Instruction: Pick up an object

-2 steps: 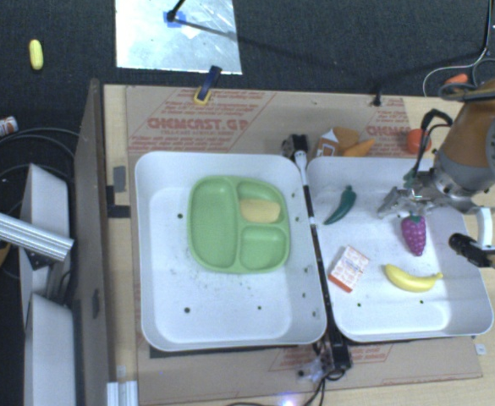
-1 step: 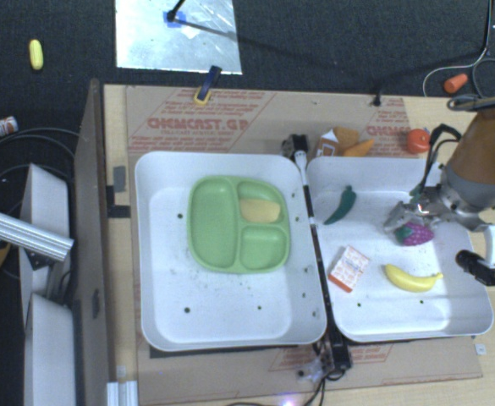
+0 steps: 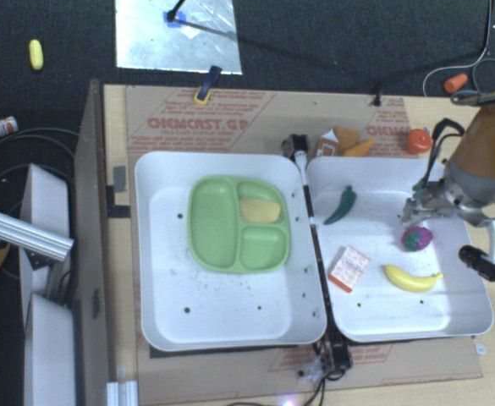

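Note:
In the right bin lie a dark green pepper, a white and orange packet, a yellow banana and a small purple and green fruit. My gripper hangs at the right side of this bin, just above the purple fruit, a short gap off it. No object shows between its fingers. The left bin holds a green divided tray with a yellow piece in its upper right compartment.
Behind the bins on the cardboard lie orange objects and a red-orange ball. The black divider runs between the two bins. The arm's body covers the right bin's far right corner.

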Robot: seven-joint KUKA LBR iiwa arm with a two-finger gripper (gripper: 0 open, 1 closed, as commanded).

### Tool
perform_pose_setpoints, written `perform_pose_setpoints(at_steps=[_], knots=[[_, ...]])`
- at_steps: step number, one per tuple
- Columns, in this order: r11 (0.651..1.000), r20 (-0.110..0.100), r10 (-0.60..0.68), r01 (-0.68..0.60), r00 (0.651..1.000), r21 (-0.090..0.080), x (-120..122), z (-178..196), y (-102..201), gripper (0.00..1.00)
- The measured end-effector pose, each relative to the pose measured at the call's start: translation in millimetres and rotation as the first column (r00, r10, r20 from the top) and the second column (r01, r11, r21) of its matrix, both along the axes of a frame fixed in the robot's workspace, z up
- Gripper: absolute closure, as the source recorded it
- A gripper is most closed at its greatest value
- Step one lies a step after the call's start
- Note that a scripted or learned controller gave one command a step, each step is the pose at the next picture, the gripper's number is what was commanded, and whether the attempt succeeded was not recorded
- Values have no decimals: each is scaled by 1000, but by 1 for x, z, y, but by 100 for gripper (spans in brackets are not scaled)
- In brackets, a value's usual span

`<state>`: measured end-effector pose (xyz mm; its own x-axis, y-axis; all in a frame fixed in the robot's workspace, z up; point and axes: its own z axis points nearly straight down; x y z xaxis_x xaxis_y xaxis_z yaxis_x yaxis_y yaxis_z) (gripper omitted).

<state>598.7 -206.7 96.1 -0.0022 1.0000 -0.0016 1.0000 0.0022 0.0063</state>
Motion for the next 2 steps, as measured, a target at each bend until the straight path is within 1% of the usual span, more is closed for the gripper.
perform_pose_setpoints(at_steps=[1, 2], knots=[[1000, -1, 0, 0, 1000, 0, 0, 0, 0, 0], [1000, -8, -2, 2, 1000, 2, -26, -4, 6, 0]])
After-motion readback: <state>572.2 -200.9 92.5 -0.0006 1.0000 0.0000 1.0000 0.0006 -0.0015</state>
